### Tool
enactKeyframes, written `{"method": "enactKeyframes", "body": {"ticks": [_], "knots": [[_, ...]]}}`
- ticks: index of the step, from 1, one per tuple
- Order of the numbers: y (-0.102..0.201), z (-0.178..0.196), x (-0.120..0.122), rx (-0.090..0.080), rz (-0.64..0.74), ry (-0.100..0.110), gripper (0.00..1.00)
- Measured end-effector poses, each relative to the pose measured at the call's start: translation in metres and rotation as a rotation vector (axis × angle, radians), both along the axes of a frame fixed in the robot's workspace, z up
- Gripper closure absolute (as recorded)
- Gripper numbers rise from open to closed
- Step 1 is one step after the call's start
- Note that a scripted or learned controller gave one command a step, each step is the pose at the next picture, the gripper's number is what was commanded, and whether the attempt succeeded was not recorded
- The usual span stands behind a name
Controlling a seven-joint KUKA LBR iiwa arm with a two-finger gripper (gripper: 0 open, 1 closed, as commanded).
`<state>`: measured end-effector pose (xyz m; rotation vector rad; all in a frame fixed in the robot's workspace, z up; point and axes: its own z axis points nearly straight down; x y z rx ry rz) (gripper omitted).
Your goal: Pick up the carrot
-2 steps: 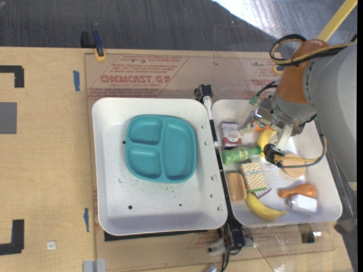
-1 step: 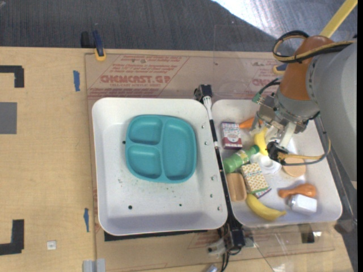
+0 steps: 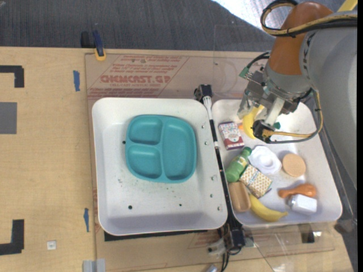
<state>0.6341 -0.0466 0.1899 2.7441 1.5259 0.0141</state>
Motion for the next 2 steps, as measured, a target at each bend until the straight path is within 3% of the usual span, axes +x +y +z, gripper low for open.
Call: {"method": "enactKeyframes", "body": {"ticks": [1,2], "knots": [[0.026,-0.006,-0.087,0.001,-0.155,0.018,1.0],[-0.055,-0.058,-0.082,-0.001,0.278,0.017,1.0]]}}
